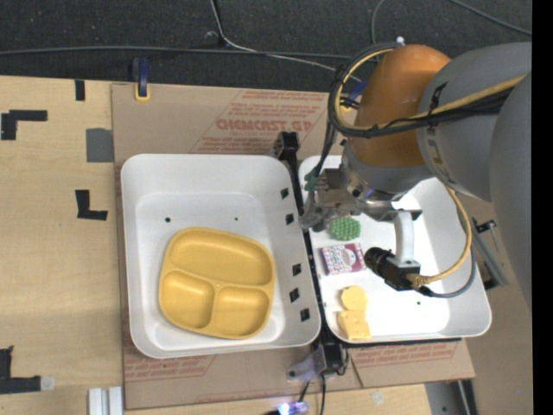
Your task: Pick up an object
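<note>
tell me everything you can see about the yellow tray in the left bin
The yellow tray is a rounded, squarish plate of what looks like smooth moulded plastic, divided into three compartments: one wide section across the far side and two smaller ones along the near side. It lies flat and right side up on the floor of the left bin, toward its near half and turned slightly askew. All three compartments look bare. Only the bin floor touches it; the gripper is over by the right bin.
</note>
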`<state>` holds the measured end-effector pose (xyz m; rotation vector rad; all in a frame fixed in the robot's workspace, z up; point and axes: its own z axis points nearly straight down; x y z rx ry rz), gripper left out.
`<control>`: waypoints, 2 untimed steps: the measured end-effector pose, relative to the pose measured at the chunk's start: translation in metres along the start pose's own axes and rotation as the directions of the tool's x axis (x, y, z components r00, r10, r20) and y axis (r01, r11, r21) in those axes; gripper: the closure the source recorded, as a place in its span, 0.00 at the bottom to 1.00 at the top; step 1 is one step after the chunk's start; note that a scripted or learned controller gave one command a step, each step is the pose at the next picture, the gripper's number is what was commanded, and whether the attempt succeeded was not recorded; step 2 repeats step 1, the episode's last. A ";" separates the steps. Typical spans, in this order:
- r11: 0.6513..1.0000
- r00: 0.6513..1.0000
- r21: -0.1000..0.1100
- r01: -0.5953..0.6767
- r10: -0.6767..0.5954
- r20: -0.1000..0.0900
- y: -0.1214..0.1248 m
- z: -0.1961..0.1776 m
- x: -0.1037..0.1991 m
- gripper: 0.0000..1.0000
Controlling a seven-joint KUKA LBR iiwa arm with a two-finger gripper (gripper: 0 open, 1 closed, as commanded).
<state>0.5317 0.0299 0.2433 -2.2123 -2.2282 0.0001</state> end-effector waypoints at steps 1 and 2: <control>1.000 1.000 0.001 -0.002 0.002 0.001 0.007 0.012 0.045 1.00; 1.000 1.000 0.001 -0.002 0.002 0.001 0.007 0.012 0.045 1.00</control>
